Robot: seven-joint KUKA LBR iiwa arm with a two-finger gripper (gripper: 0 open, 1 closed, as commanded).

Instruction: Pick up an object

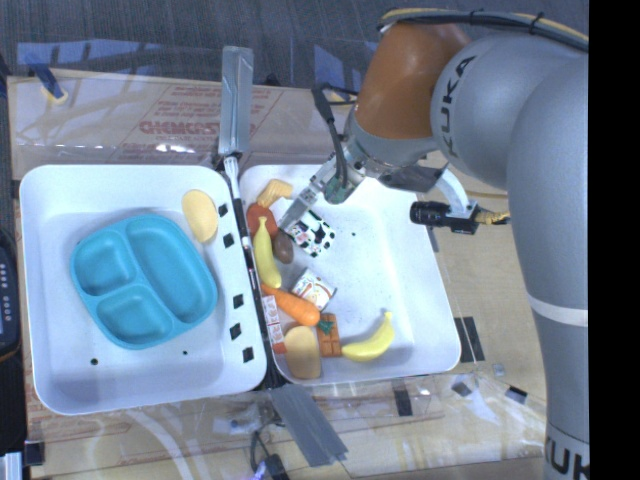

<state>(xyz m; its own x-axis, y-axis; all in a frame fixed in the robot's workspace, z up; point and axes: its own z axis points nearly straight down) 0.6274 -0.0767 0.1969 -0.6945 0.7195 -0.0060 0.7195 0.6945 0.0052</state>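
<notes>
Nearest the camera, a tan rounded piece (302, 352) is sitting at the right bin's (420, 298) near-left corner, with an orange block (329, 335) and a curved banana (369, 339) just beside it along the near rim. Further up that left wall a carrot (293, 306), a small carton (313, 290), a second banana (265, 253) and a black-and-white cow-patterned toy (315, 235) are piling together. The tool (300, 212) is hovering right over that toy, so I'd say it's lining up a grab; can't tell how it's set. Next move probably needs a straight drop. The left bin (60, 368) is carrying a blue divided tray (143, 279) and a yellow lemon-ish thing (200, 215).
</notes>
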